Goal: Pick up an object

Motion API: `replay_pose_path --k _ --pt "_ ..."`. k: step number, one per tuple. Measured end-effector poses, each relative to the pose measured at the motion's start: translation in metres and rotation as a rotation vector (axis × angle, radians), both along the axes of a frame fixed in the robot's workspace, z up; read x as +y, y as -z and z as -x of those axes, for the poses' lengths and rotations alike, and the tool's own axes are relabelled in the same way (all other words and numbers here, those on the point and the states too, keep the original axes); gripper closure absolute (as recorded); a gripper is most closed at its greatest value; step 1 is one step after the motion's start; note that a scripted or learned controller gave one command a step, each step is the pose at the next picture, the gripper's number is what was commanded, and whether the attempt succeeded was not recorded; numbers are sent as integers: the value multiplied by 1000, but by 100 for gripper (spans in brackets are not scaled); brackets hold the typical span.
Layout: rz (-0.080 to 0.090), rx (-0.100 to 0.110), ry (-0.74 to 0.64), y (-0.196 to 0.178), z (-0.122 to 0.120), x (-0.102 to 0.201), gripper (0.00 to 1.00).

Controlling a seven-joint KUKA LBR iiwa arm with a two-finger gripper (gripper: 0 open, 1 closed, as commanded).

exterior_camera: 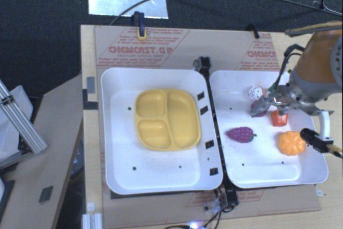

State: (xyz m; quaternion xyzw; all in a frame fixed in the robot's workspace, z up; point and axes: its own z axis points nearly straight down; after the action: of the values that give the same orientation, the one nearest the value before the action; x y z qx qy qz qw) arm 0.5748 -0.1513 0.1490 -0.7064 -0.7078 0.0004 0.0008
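Observation:
In the right bin [252, 177] lie a purple bunch of grapes [240, 134], an orange pumpkin [290, 143], a small red-orange block [279, 118] and a white speckled ball [255, 93]. My gripper [262, 107] hangs low over the bin's far middle, just below the ball and left of the red-orange block, which the wrist partly hides. The grapes lie a little in front of it and to its left. I see nothing held in it.
A yellow divided plate [165, 118] sits in the middle of the left bin [115, 169]. A black divider [211, 131] runs between the bins. The arm's orange band [321, 59] rises over the right bin's far right corner.

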Motion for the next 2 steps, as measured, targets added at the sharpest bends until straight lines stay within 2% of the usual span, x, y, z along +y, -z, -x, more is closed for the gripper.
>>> replay_pose_path --k 1,2 --pt "-1 2 1 63 -2 2 0" --pt "0 -2 2 64 -3 2 0"
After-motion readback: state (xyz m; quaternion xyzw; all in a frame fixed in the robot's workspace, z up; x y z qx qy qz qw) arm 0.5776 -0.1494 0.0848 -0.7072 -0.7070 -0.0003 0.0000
